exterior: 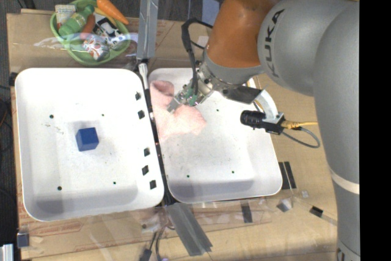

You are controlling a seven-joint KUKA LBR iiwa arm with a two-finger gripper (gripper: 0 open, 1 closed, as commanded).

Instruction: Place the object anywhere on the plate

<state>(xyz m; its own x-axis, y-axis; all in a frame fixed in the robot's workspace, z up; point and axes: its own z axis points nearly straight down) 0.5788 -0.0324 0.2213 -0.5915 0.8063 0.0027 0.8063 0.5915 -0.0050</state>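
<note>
At the back left corner of the bench a green bowl (91,30) holds a heap of toy food. In front of it, in the left bin (36,131), a small blue cube (87,139) sits alone on the floor, left of middle and well apart from the walls. It looks stiff, light and smooth-sided, so I judge a pinch across two opposite flat faces, from straight above, would suit it, though smooth faces may slip. Across the divider, the right bin (244,168) has a pale pink plate (180,119) lying at its back left. The gripper (186,96) hangs low over that plate's back edge; whether it is apart or together I cannot tell.
</note>
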